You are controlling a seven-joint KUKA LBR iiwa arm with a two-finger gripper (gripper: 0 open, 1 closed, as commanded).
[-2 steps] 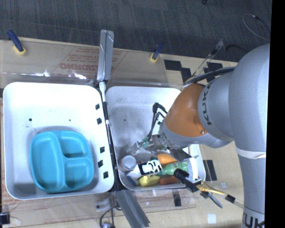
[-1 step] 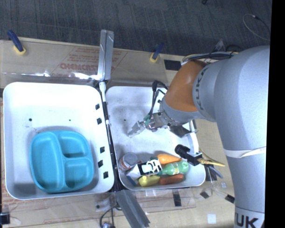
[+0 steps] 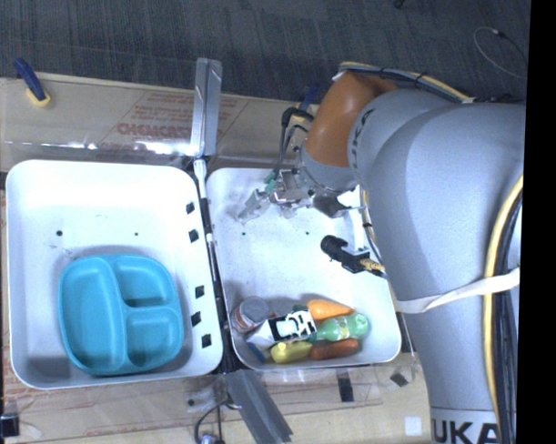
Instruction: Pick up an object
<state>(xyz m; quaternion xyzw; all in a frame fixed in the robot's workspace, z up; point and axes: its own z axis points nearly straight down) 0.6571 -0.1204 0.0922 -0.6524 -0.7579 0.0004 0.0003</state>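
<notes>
My gripper (image 3: 258,201) hangs over the far part of the right bin (image 3: 286,253), close to its back left corner, with nothing visible in it. Several small objects are heaped along that bin's front wall, well short of the gripper. Among them are an orange carrot-like piece (image 3: 328,310), a green item (image 3: 340,328), a yellow piece (image 3: 290,352), a reddish-brown piece (image 3: 334,349), a black-and-white item (image 3: 293,325) and a round tin (image 3: 250,313).
A blue divided plate (image 3: 122,312) lies in the front half of the left bin (image 3: 97,201). The ridge where the two bins meet (image 3: 207,260) runs between them. My bulky grey arm (image 3: 442,204) covers the right bin's right side.
</notes>
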